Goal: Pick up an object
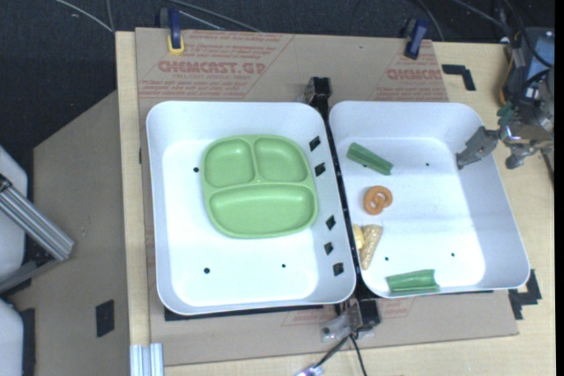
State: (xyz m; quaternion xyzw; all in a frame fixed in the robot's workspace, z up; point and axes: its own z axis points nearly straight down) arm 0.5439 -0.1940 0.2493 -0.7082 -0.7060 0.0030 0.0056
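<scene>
Two red "CHEMCAST GP" prints on board [211, 57] behind white bins [167, 189].

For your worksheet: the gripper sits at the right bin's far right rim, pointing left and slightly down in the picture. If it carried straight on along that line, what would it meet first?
Probably the right bin's bare white floor. The gripper aims roughly toward the orange ring, the first object on that line, though depth is unclear.

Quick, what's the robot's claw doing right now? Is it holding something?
Gripper: over the right bin's far right edge, with nothing seen in it; whether it is open or closed cannot be told.
</scene>
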